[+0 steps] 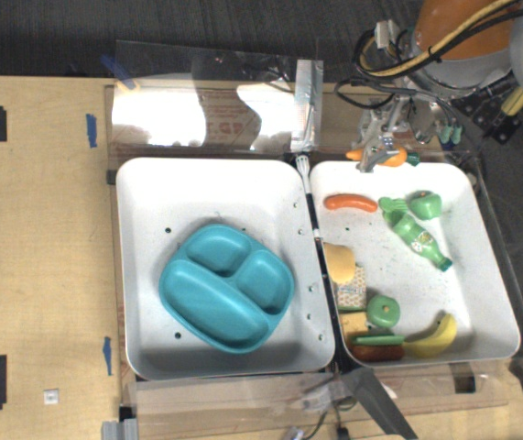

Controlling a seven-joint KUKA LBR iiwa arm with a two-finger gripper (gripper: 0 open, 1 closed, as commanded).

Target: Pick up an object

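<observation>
Gripping a small orange carrot toy [383,159], gripper [377,154] hangs over right bin's [490,246] far rim; teal plate [227,285] left of that bin.

Open white floor mid-right bin [481,273]; toys along its left wall, front.

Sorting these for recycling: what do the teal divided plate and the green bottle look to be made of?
The teal divided plate looks like moulded plastic with a smooth, slightly glossy finish: even colour, rounded rims, soft highlights. The green bottle also looks plastic, likely a toy: uniform bright colour and a faint sheen. Neither can be confirmed from sight alone.
</observation>
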